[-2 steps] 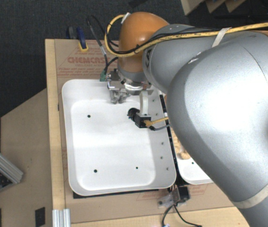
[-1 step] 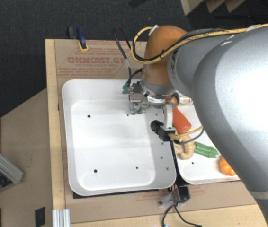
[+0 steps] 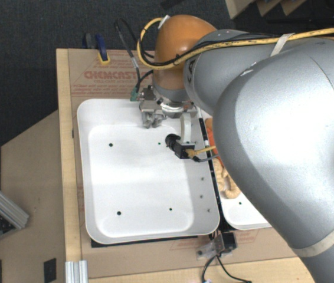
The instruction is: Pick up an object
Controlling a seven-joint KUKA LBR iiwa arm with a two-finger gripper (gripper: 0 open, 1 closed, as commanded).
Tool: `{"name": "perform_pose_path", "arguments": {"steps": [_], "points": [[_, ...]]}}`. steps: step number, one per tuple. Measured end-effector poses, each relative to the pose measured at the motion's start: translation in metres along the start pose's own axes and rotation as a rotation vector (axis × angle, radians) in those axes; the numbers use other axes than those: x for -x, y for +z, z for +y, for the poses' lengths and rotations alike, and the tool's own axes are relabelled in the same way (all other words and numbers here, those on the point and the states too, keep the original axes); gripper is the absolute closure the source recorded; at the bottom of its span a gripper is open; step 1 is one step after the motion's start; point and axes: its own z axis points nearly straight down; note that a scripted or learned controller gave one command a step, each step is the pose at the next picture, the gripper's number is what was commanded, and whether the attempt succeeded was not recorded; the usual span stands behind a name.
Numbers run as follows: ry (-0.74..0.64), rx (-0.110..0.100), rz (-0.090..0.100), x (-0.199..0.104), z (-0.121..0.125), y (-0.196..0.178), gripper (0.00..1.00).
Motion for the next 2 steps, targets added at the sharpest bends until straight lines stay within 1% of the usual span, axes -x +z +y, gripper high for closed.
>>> {"name": "perform_pose_path", "arguments": {"steps": [1, 2], "points": [[0.006, -0.010, -0.002, 0.019, -0.026, 0.000, 1.00], [0.002, 0.000, 0.000, -0.005, 0.000, 0.000, 1.00]]}}
